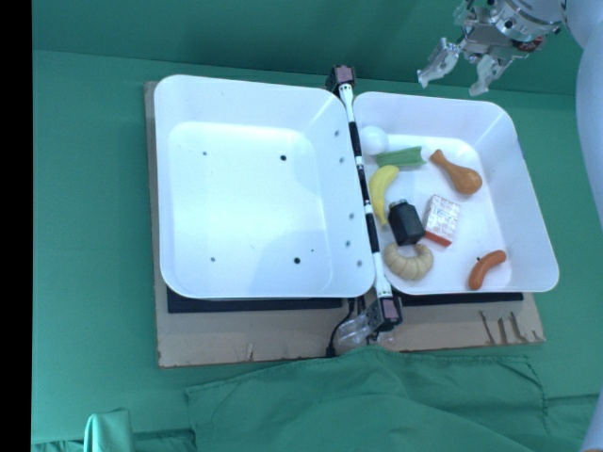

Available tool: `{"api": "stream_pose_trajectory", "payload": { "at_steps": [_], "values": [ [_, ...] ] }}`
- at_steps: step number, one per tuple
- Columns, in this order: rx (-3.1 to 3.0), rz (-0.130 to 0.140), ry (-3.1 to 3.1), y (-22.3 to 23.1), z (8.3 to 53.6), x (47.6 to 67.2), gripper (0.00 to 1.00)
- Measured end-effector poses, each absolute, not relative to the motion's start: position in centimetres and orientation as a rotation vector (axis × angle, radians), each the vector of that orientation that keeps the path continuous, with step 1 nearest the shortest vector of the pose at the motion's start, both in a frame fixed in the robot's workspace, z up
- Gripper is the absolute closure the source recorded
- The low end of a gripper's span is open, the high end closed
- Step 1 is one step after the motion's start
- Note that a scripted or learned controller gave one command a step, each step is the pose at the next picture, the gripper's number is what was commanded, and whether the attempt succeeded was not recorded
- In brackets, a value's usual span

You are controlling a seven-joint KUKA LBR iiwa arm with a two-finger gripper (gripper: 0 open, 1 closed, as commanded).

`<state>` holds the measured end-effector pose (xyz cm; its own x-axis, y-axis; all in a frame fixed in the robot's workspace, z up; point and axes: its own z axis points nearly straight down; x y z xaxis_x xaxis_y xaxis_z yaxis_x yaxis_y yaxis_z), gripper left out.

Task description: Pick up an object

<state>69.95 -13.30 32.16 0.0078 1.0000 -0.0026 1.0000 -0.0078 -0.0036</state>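
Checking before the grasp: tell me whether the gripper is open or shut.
Open. The gripper hangs above the right bin's far edge, its two fingers spread apart with nothing between them.

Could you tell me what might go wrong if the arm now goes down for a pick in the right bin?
The banana, black cylinder, croissant and small carton lie crowded, so the open gripper might nudge neighbours or close on two. The white ball sits by the divider, which a finger could strike.
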Motion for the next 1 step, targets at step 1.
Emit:
{"api": "stream_pose_trajectory", "payload": {
  "at_steps": [1],
  "values": [
    [-2.234, -0.005, -2.225, -18.47, 19.31, 66.85, 0.0]
  ]
}}
